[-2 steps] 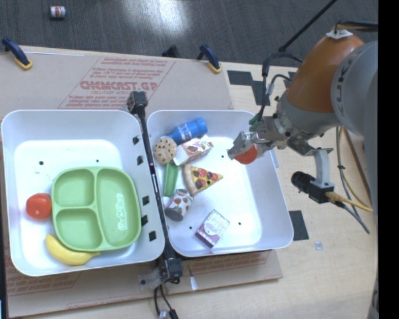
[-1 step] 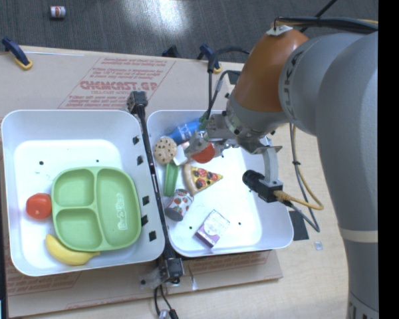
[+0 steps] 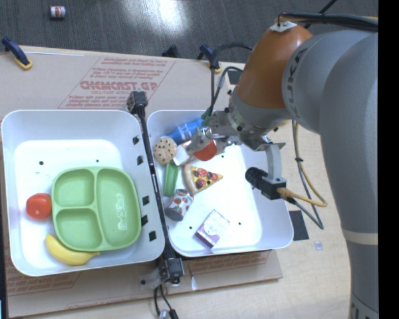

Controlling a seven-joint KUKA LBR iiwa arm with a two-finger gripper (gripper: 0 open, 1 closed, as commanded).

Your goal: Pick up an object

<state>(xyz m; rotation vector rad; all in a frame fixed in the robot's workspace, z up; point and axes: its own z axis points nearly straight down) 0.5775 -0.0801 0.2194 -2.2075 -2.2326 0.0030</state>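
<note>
Reaching in from the right, the arm places its gripper low over the upper part of the right bin. Whether the gripper is apart, together or clamped on anything cannot be told from this view; the wrist hides most of it.

Right bin contents:
- A red piece lies directly at the gripper tip; contact cannot be confirmed.
- A blue item lies just left of the gripper, near the bin's upper wall.
- A cookie lies left of the red piece, close to the divider side.
- A green stick lies upright in the frame below the cookie.
- A pizza slice lies just below the red piece.
- A small can lies tilted below the green stick.
- A purple-and-white box lies near the bin's lower wall, apart from the rest.

Left bin contents:
- A green tray with three compartments sits in the middle.
- A tomato rests just beside the tray's left edge.
- A banana lies along the tray's lower left corner.

Both bins rest on a cardboard sheet with red print.
</note>
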